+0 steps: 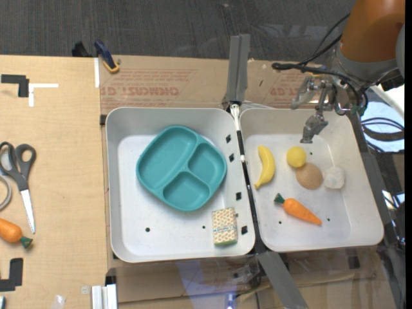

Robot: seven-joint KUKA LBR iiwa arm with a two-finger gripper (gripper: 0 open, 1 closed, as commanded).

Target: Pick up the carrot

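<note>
The carrot (300, 210), orange with a green stub at its left end, lies on its side in the front part of the right bin (360, 237). My gripper (308, 122) hangs over the back of that bin, well behind the carrot and slightly to its right. Its fingers stand apart with nothing between them. A second orange carrot (9, 231) lies on the wooden bench at the far left, outside both bins.
Between gripper and carrot lie a banana (264, 166), a yellow ball (296, 157), a brown egg-shaped item (309, 176) and a white lump (334, 178). The left bin (122, 237) holds a teal divided plate (182, 167) and a small box (224, 226). Scissors (19, 172) lie far left.
</note>
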